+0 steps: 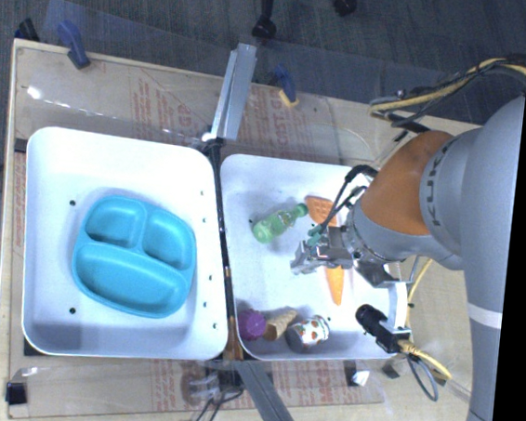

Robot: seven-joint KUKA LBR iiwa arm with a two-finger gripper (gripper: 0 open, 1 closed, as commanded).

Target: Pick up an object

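We see the gripper [312, 255] low in the right bin [240, 249], its grip unreadable — the orange carrot [334, 283] at four o'clock looks light, stiff, best pinched mid-length.

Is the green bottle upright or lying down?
Lying down: the green bottle rests on its side on the right bin floor.

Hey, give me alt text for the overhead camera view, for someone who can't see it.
The grey robot arm reaches in from the right, its claw low over the right bin beside an orange carrot and a green bottle. Small toys lie along that bin's near edge. The left bin holds a blue divided tray.
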